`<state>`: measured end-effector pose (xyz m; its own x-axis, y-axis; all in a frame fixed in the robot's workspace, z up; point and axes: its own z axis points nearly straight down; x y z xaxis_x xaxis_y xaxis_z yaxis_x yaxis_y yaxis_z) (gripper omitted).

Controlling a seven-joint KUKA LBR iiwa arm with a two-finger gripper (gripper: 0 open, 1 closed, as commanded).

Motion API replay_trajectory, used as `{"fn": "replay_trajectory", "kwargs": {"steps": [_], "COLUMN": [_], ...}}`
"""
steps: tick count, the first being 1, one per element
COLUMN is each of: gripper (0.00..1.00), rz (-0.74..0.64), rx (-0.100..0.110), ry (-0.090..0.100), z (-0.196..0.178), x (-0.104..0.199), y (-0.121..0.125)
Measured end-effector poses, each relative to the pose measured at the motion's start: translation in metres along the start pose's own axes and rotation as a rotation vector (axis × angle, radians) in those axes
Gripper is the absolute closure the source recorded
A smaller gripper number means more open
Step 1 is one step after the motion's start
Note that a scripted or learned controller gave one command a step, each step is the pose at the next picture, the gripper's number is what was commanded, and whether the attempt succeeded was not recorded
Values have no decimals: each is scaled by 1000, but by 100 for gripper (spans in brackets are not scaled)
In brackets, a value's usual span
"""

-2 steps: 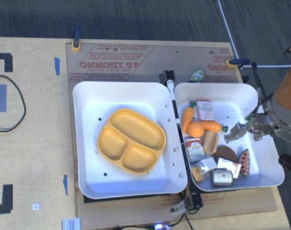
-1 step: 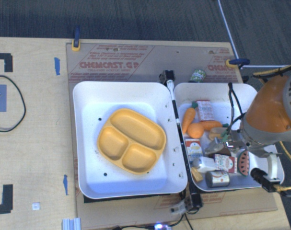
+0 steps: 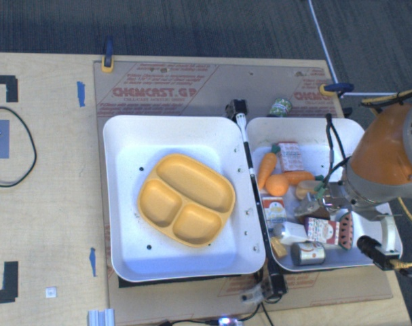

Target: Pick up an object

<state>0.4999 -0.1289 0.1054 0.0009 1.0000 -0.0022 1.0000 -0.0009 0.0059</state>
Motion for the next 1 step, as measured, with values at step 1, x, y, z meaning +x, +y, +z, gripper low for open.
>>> {"fn": "replay_trajectory", "kwargs": {"steps": [1], "gripper": [100], "rz": [2], "rx": [-7], "ry": [-6], "z": [17], "x": [32], "y": [76]}}
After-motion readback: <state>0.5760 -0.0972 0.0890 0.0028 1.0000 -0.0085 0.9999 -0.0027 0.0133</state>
